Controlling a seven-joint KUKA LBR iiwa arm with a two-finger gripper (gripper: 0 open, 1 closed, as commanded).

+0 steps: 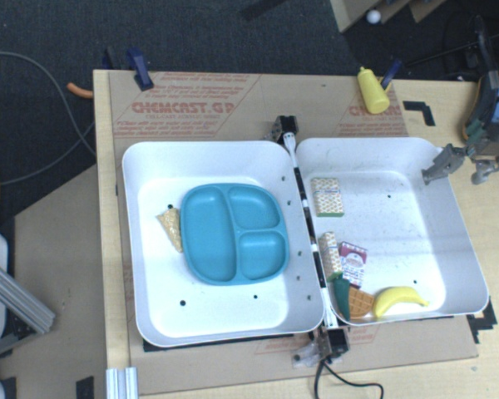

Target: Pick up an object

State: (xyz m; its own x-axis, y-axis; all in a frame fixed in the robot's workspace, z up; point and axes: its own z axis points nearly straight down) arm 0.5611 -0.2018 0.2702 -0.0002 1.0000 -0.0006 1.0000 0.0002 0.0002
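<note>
Red print on the bench board point(183, 105) reads roughly "CHEMCAST GP"; smaller lines too blurred to read. Gripper point(464, 163) sits at the right bin's point(449, 223) 2 o'clock rim, fingers spread, nothing between them; arm cut off at frame edge. Banana point(399, 300) lies at 7 o'clock from the claw, well apart, in the bin's near corner. Packet point(328, 196) print unreadable. Blue plate point(233, 233) fills the left bin point(150, 181).

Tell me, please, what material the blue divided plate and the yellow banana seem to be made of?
The blue divided plate looks like moulded plastic with a matte finish: one even colour, soft rounded compartment ridges. The yellow banana is probably a plastic toy: its surface looks smooth and evenly yellow, though real fruit cannot be excluded.
</note>
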